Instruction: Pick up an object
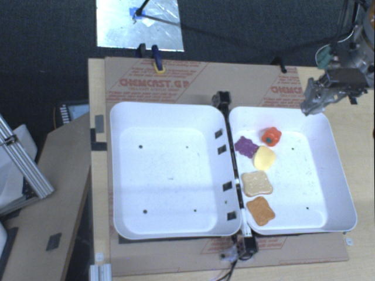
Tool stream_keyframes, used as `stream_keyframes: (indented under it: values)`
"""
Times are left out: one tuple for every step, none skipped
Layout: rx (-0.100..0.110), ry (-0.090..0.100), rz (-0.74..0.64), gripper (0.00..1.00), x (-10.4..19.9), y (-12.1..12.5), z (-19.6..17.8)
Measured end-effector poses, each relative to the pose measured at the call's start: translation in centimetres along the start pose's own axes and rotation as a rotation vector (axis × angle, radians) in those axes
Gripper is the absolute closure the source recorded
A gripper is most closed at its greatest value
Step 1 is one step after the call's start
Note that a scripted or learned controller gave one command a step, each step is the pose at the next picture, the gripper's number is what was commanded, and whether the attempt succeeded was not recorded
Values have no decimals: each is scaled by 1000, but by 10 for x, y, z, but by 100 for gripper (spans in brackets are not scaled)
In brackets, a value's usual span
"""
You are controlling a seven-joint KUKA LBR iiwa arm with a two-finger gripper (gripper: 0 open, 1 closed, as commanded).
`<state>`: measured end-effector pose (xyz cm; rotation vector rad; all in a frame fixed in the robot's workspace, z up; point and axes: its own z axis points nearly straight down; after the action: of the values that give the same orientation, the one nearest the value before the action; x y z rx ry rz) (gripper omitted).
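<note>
The right bin holds several toy foods along its left side: a red-orange pepper, a purple piece, a yellow lemon-like piece, a pale toast slice and a brown cookie-like slice. My gripper hangs over the back right corner of that bin, well right of and behind the pepper, with nothing visible between its fingers. The grey wrist and cables rise toward the upper right.
The left bin sits beside the right one, joined by a black clip strip. Both rest on a cardboard sheet. A shiny metal plate lies on the dark floor behind. An aluminium frame stands at the left.
</note>
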<state>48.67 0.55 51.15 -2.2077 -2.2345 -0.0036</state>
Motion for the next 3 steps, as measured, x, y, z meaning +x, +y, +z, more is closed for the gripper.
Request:
stream_keyframes:
  values:
    - [10, -2, 2, 100, 59, 0, 107]
    - [-14, 2, 5, 100, 88, 13, -12]
    - [0, 0, 3, 100, 135, 1, 10]
